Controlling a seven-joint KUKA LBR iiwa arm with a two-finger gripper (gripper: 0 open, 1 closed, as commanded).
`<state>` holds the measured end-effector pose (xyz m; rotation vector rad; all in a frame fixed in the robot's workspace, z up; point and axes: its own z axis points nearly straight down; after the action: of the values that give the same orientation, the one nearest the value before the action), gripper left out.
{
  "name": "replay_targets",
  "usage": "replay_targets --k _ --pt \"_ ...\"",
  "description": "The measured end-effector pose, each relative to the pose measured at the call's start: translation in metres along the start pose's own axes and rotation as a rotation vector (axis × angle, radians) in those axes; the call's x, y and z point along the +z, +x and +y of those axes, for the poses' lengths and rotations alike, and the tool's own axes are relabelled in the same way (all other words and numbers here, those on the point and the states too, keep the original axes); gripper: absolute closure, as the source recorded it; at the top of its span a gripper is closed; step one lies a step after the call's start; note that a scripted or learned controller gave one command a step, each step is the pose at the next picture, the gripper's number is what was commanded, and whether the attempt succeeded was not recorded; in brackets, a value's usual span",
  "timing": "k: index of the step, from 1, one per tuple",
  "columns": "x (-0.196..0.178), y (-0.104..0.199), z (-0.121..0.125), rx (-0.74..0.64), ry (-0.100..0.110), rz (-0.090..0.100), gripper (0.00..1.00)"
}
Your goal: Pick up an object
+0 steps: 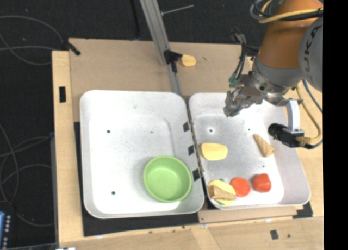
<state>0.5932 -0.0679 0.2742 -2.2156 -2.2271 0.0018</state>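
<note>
My gripper (232, 108) hangs over the far part of the right bin (239, 129), fingers pointing down, with nothing visible between them. Below it in that bin lie a yellow lump (213, 151) near the left wall and a tan wedge (263, 145) toward the right. Along the near edge sit a red tomato-like ball (240, 186), a red pepper-like piece (262, 182) and a yellow-and-tan piece (222, 191). All of these lie well clear of the gripper.
The left bin (125, 129) holds a green bowl (167, 179) near its front right corner. A small yellow object (188, 60) lies on the bench behind the bins, beside a slanted metal post (157, 31).
</note>
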Motion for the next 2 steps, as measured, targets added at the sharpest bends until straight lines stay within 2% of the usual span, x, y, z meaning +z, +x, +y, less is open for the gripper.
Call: replay_targets --k 1,2 --pt "-0.001 0.058 -0.011 -0.002 -0.002 0.002 1.00" --pt "0.018 0.108 -0.022 -0.001 0.000 0.001 1.00"
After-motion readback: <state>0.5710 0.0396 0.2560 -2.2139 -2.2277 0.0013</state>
